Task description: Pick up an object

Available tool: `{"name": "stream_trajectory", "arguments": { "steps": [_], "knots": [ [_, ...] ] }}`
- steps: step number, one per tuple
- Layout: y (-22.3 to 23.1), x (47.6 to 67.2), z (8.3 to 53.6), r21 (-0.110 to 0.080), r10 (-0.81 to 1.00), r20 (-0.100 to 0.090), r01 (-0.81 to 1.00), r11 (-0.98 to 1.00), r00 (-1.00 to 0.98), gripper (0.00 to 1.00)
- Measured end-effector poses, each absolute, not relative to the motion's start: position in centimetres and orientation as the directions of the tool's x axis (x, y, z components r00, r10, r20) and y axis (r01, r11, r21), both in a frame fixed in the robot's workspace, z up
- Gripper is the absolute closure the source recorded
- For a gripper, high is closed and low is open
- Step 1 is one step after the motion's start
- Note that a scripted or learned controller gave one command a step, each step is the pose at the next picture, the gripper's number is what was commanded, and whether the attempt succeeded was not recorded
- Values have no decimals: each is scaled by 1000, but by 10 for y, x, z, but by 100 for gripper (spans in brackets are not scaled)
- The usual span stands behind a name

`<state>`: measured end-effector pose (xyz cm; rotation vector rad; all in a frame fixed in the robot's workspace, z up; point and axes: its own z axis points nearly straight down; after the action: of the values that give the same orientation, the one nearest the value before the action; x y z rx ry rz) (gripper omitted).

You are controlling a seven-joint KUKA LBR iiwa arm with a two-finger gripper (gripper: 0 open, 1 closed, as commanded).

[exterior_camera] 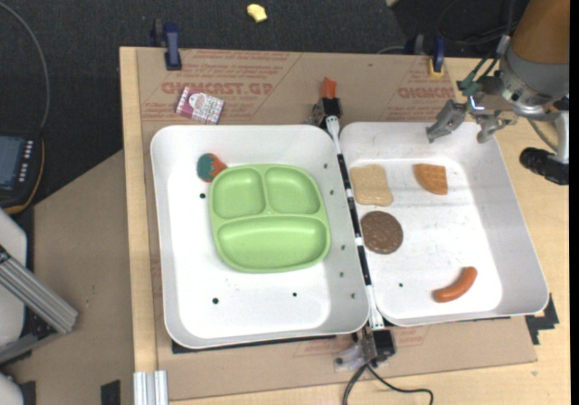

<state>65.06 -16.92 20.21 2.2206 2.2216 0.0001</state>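
From the camera above the bench, my claw [465, 122] hung over the far rim of the right bin [520, 240], its two fingers spread wide apart with nothing between them. Nothing was lifted yet.

The things I could take lay in that right bin: a tan slice of bread [370, 185] near the divider, a smaller orange waffle piece [431, 178] just beside it toward my side, a round brown patty [381, 232] below the bread, and a sausage [454, 285] well apart near the front. The left bin [172, 240] held a green divided plate [269, 216] with a small red and green toy [210, 165] touching its far-left corner.

I judged the waffle piece the nearest fair target. To do it well, I needed to come down straight over it, fingers straddling its narrow way, and close only once low enough to catch the edges, since flat things slip easily.

For room, the white floor around the waffle looked open on the right and front. The bread on its left sat near, so a finger could nudge it. The far wall of the bin lay close beneath me, a rim I had to clear while descending.
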Motion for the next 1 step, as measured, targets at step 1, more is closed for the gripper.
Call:
{"name": "stream_trajectory", "arguments": {
  "steps": [1],
  "knots": [
    [-185, 654, 154, -5, 1000, 0, 1000, -2, 2, 0]
  ]
}}
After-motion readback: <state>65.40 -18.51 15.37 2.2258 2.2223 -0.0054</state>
